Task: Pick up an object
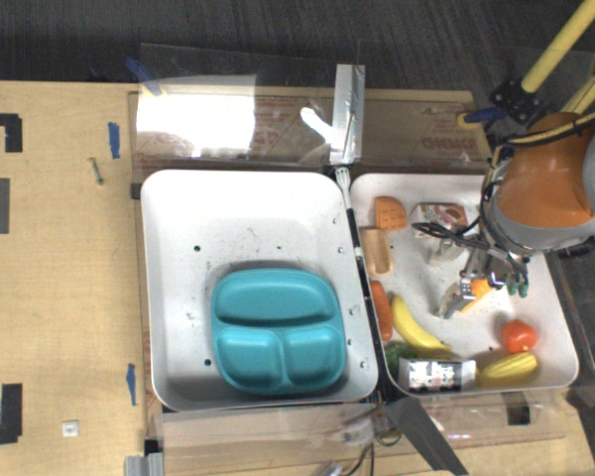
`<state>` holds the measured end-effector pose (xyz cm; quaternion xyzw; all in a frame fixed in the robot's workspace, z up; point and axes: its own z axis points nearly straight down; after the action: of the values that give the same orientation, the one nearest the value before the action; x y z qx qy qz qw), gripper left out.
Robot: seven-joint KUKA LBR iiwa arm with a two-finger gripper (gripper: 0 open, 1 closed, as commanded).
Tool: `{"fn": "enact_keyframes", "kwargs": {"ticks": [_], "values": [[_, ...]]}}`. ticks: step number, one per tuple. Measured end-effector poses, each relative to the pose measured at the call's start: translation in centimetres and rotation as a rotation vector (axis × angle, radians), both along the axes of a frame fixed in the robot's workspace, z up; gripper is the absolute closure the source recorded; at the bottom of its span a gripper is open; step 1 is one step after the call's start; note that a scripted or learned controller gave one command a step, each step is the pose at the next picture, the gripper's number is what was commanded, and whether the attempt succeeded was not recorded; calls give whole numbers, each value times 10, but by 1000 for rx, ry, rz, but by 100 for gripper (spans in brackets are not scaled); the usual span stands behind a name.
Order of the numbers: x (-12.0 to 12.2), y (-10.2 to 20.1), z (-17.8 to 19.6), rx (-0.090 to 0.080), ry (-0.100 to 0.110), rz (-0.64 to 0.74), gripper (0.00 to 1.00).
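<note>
Orange is what I see at my fingers (pixel 466 294): a small orange piece (pixel 483 287) sits right against their tips, in the right bin (pixel 565 335), below my wrist. Whether it is actually pinched between them or merely lies beside them I cannot tell from this slant, nor whether they stand apart or together; the metal parts blur into one another there.

My arm (pixel 545 181) comes in over the right bin's far right side, so everything loose in that bin lies toward the view's left and bottom of me. Nearest after the orange piece is the banana (pixel 415 327), just down and left of my fingers, its long axis running slantwise from upper left to lower right. A red tomato-like thing (pixel 519 336) lies just below my fingers to the right, with a yellow piece (pixel 509 367) under it and a dark can (pixel 436 373) lying on its side along the bin's near wall. A bread-coloured piece (pixel 388 214) sits at the bin's far left corner.

The left bin (pixel 178 216) holds a teal divided tray (pixel 276 330), well apart from me.

I judge the orange piece to be the target, since my fingers are already on it.
</note>
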<state>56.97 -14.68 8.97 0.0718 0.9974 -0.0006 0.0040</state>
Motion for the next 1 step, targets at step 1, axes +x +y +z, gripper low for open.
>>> {"fn": "enact_keyframes", "kwargs": {"ticks": [1], "values": [[4,1,13,-2,-13,3,100]]}}
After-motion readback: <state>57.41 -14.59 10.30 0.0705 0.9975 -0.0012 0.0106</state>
